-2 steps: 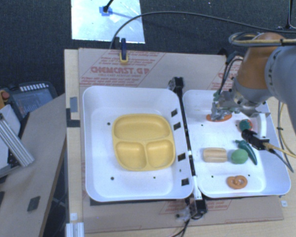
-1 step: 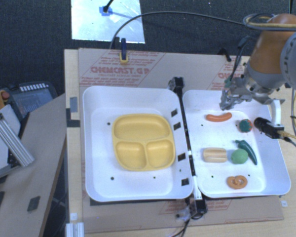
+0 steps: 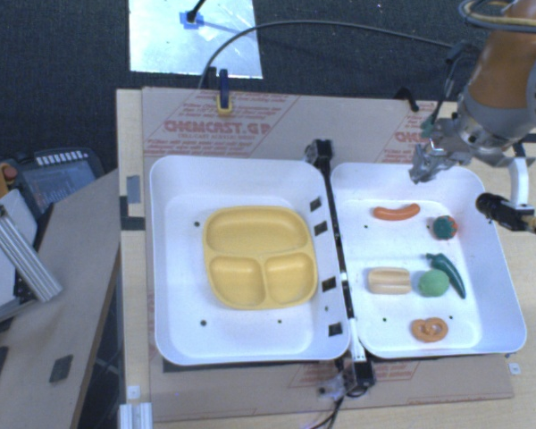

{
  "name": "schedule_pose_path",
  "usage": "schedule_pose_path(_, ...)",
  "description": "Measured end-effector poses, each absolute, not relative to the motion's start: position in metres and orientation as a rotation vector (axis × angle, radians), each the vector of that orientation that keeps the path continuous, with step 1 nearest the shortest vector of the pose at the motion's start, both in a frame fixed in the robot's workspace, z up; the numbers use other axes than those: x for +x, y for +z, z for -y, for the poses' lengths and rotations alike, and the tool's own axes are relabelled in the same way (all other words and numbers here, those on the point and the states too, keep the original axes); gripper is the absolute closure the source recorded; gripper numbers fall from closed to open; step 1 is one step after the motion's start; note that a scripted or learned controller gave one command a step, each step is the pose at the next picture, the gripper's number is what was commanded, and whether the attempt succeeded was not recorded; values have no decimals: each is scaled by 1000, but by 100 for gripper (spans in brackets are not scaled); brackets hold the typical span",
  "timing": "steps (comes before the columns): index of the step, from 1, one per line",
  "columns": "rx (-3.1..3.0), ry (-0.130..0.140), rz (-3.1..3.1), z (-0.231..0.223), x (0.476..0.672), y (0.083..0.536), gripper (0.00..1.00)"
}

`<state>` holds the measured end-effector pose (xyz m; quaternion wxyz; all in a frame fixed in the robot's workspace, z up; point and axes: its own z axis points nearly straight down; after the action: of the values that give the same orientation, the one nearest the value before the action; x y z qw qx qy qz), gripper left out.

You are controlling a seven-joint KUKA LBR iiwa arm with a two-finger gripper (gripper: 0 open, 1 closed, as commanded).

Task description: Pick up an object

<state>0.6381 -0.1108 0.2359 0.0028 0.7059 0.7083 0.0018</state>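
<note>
I see the table (image 3: 134, 239) topped by a brown printed cardboard sheet (image 3: 250, 123). On that sheet sit two shallow white bins, touching along a black seam: the left bin (image 3: 174, 329) and the right bin (image 3: 496, 329). A blue-and-yellow clamp (image 3: 223, 92) grips the sheet's far edge.

A yellow divided tray (image 3: 255, 267) sits in the left bin (image 3: 174, 329). The right bin (image 3: 496, 329) holds a sausage (image 3: 396, 211), bread roll (image 3: 389, 281), pretzel (image 3: 429, 330) and green toy foods; the gripper (image 3: 423, 170) hovers at its far edge.
</note>
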Motion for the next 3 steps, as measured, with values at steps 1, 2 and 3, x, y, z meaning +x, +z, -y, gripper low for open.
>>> schedule_pose_path(1, 2211, 7, -2222, 111, 640, 291, 100)
schedule_pose_path(2, 2213, 1, -2232, 52, 624, 276, 100)
schedule_pose_path(3, 2213, 0, -2234, -6, 607, 261, 100)
